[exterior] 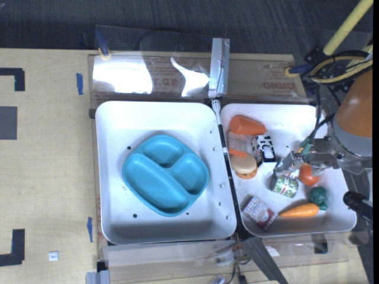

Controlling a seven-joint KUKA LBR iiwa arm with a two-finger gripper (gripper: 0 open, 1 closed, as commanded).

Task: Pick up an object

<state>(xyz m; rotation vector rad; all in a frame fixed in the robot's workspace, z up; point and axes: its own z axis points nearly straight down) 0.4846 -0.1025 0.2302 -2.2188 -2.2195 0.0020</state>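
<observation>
The arm reaches in from the right, and its hand (294, 163) hangs low in the right bin (278, 112), just above a small green can (285, 185). That looks like the approach step of a pick. Whether the hand is released or clenched I cannot tell. The can lies near the bin's middle, with a small orange ball (308, 175) just beside it and a carrot (302, 210) below. Next, the hand likely needs to settle squarely over the can. The left bin (112, 158) holds a blue divided tray (166, 173). Both bins sit on a pale wooden surface (47, 158); dark floor lies beyond.
</observation>
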